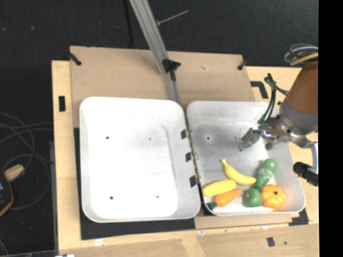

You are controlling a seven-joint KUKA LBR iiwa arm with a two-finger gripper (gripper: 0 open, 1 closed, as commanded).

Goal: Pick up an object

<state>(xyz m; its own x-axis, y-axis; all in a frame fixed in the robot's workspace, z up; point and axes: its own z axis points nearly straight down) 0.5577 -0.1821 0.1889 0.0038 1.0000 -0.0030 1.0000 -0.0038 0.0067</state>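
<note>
Over the right bin [214, 116] the gripper [251, 138] is hanging off the grey arm [303, 103], which is reaching in from the right. Whether its fingers are parted or closed I cannot tell, and I am seeing nothing between them. Below the gripper, toward the bin's near corner, a banana [237, 173] is lying just beside a yellow piece [218, 187], a carrot [229, 197], green fruits [262, 178] and an orange pepper [274, 196]. Well off to the gripper's left the other bin [134, 159] is sitting alongside.
</note>
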